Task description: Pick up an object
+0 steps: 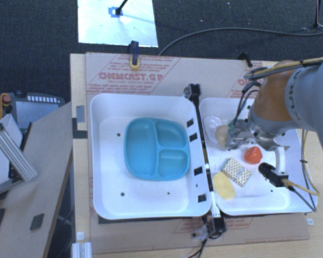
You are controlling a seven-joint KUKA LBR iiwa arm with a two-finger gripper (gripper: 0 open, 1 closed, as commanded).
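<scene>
Place: a robotics lab, set up as a test cell.
Arm: a grey industrial arm [312, 90] with an orange band reaches over the right of two shallow white bins [290, 200].
Tabletop: a tabletop [215, 69] faced with paper printed "CHEMCAST GP", with a yellow clamp [134, 62] on its far edge.
Controls: a teach pendant [35, 112] with a screen and a red button sits at the left.
Framing: an aluminium extrusion [11, 149] lies just beside the pendant.
Floor: dark carpet [32, 26] crossed by a loose cable [231, 30].

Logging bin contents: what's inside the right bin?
Right bin: pale yellow lump, patterned block, orange-red piece, and a yellowish item beside the hand. The arm covers the bin's far right corner, so anything under it is hidden.
</scene>
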